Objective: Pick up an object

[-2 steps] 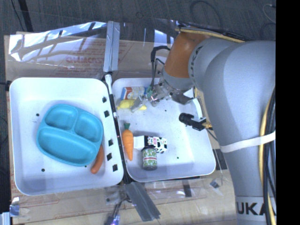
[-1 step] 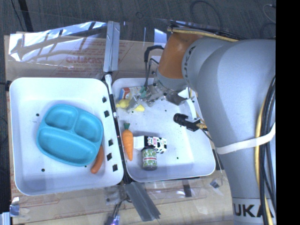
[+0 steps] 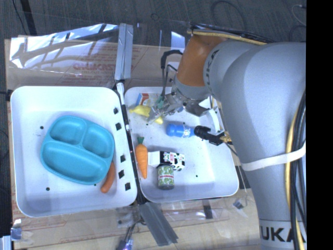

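My gripper (image 3: 157, 110) hangs low over the back left of the right bin (image 3: 221, 178), just right of a yellow object (image 3: 139, 110). A blue bottle (image 3: 178, 130) lies beside it toward the bin's middle. A carrot (image 3: 141, 160) rests along the left wall. A black-and-white cow-patterned box (image 3: 172, 160) and a small green-labelled can (image 3: 165, 176) sit near the front. The arm's grey body and orange band (image 3: 195, 61) cover the bin's right and back.
The left bin (image 3: 31, 191) holds a blue divided plate (image 3: 78, 149) and an orange sausage-shaped piece (image 3: 109, 178) at the plate's lower right edge. A colourful packet (image 3: 145, 98) lies at the right bin's back wall. A black dividing rail (image 3: 124, 139) separates the bins.
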`<state>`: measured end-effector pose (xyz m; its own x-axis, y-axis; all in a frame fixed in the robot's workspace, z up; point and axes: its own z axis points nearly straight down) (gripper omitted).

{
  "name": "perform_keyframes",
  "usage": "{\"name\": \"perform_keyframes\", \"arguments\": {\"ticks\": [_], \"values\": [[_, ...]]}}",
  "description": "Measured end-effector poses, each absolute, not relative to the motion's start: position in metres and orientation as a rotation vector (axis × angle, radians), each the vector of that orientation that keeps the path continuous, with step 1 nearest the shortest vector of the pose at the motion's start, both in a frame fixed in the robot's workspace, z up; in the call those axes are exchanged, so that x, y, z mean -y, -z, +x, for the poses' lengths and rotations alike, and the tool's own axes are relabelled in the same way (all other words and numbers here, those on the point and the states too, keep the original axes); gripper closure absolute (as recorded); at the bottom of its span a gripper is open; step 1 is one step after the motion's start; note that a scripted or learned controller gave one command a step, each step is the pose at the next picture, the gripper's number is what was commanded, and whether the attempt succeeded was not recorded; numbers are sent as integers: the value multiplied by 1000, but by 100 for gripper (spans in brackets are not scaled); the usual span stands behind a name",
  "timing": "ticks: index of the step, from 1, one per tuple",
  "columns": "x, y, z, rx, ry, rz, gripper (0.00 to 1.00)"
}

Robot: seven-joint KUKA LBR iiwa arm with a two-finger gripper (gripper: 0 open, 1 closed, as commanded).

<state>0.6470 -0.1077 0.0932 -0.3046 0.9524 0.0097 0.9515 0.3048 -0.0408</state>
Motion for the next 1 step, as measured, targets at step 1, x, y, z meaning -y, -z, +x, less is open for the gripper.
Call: {"name": "perform_keyframes", "arguments": {"ticks": [1], "values": [[40, -192, 657, 2569, -1, -1806, 100]]}}
